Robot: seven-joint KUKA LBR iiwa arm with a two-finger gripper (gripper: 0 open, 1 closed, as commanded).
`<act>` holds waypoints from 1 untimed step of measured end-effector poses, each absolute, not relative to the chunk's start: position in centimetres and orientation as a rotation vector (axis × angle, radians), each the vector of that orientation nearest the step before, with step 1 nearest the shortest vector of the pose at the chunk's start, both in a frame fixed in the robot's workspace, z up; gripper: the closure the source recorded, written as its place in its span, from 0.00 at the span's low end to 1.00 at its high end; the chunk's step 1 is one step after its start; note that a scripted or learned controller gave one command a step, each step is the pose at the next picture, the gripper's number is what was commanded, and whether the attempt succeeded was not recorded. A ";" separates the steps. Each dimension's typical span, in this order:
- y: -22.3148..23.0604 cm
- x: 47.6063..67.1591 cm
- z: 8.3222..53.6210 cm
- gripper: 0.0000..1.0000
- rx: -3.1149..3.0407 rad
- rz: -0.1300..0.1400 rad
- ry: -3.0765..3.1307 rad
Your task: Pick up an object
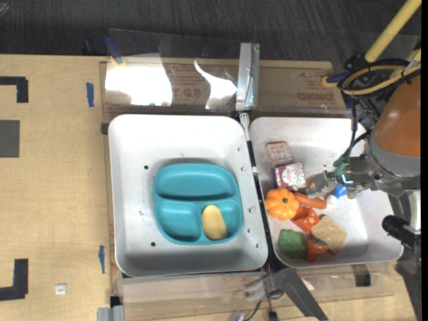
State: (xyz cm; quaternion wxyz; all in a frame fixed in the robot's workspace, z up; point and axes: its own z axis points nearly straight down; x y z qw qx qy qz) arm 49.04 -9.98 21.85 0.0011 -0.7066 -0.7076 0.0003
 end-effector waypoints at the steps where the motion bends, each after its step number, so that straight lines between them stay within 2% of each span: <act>1: -10.7 52.5 10.2 0.00 -2.301 -0.020 -2.160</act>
